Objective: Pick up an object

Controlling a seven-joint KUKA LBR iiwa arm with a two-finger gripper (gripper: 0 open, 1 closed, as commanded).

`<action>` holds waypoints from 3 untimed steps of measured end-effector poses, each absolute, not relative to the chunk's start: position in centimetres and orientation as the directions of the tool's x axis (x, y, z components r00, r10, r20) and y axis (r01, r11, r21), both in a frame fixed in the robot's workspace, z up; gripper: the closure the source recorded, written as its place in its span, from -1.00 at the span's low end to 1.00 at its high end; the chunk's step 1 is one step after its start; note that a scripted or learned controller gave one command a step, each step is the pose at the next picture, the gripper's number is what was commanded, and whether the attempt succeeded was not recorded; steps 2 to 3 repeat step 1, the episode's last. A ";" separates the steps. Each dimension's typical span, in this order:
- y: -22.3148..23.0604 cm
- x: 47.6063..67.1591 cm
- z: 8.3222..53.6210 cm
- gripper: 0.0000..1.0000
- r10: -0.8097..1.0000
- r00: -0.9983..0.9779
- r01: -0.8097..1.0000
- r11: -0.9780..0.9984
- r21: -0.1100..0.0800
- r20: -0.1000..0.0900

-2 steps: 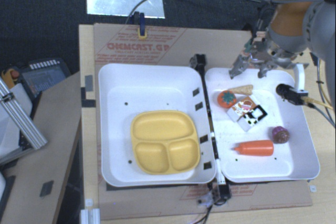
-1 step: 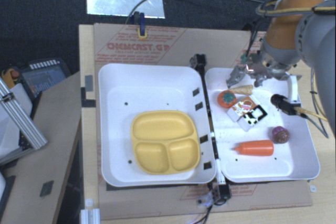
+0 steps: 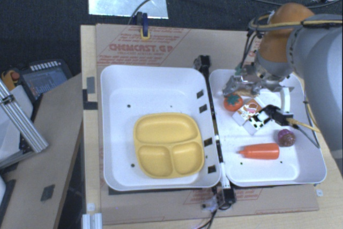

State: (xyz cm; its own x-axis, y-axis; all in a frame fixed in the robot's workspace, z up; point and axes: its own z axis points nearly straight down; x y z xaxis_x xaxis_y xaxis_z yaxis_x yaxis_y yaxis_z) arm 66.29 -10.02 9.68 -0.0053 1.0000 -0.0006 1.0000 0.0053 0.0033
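Note:
The right bin (image 3: 305,171) holds a small red-orange tomato-like toy (image 3: 233,103), a white printed carton (image 3: 248,111) beside a black-and-white piece (image 3: 259,121), an orange carrot (image 3: 259,152) and a purple ball (image 3: 285,138). My gripper (image 3: 247,89) hangs low over the bin's back left part, just above the tomato toy and the carton. The grey arm with its orange band (image 3: 281,35) comes in from the right and hides the back of the bin. Nothing shows as lifted.
The left bin (image 3: 115,115) holds a yellow tray with three compartments (image 3: 168,144). A black divider strip (image 3: 210,115) runs between the bins. Cables loop around the wrist. A grey device (image 3: 45,76) sits on a side table to the left.

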 end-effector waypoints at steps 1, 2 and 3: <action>-10.2 66.8 9.3 -1.00 1.000 -0.005 1.000 0.005 0.011 -0.005; -10.2 66.8 9.3 -1.00 1.000 -0.005 1.000 0.005 0.011 -0.005; -10.2 66.8 9.3 -1.00 1.000 -0.005 1.000 0.005 0.011 -0.005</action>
